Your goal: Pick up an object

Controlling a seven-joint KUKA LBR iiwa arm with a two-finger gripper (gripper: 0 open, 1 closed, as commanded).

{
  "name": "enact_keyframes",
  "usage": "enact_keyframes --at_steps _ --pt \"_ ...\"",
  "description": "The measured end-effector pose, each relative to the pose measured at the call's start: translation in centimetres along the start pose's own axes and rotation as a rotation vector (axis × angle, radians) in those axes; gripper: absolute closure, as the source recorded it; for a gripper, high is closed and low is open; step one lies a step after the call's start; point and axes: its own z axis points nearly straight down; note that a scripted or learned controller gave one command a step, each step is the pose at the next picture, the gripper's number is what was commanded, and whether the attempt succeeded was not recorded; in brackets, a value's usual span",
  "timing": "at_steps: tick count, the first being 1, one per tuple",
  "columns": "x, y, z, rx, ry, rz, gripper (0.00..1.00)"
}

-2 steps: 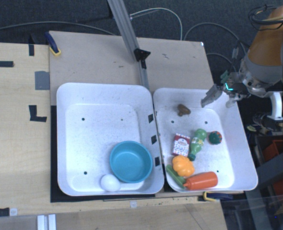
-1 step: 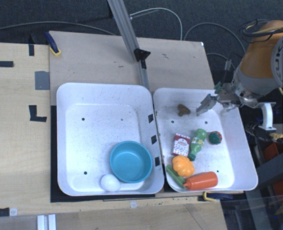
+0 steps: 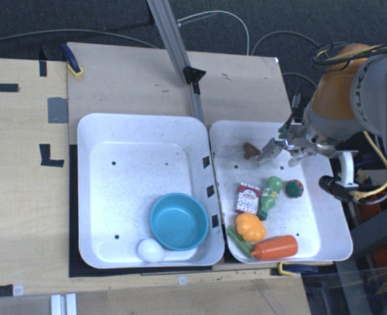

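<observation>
My fingers [image 3: 270, 151] hang over the upper part of the right bin [image 3: 328, 231], and they look parted with nothing between them, though the view is too small to say how wide. Just beside them, toward the bin's middle wall, lies a small brown object [image 3: 250, 150]; it is the nearest candidate, and I judge it the likeliest target. It is low and irregular, so if I close a little off-centre my fingers could scrape it sideways or meet above it and come up empty.

Below me sits a tight cluster: a red-and-white carton [image 3: 247, 199], a green bottle [image 3: 269, 194], a green ball with a red patch [image 3: 293, 188], an orange pepper-like toy [image 3: 250, 227], a green piece [image 3: 238, 239] tucked under it, and a red-orange carrot [image 3: 275, 247] near the lower rim. The carton and bottle touch, so a descent there risks a fingertip landing on top of one instead of beside it, or two things wedging and slipping out on the lift. The round toys would likely roll from a glancing pinch.

The left bin [image 3: 108, 136] holds a blue bowl [image 3: 178, 220] and a white ball [image 3: 150, 249], well apart from me. The post [image 3: 170, 31] rising from the bench [image 3: 23, 143] stands near the wall between the bins, and a wide swing that way could clip it.
</observation>
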Motion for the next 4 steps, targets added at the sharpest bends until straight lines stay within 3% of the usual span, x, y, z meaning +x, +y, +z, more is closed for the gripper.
enact_keyframes --at_steps 1,2,4 --pt "0.1 -0.9 6.2 0.002 0.000 0.000 0.00" --pt "0.2 -0.7 4.8 -0.003 0.000 -0.001 1.00" --pt "-0.1 -0.8 -6.1 -0.012 -0.002 0.000 1.00"
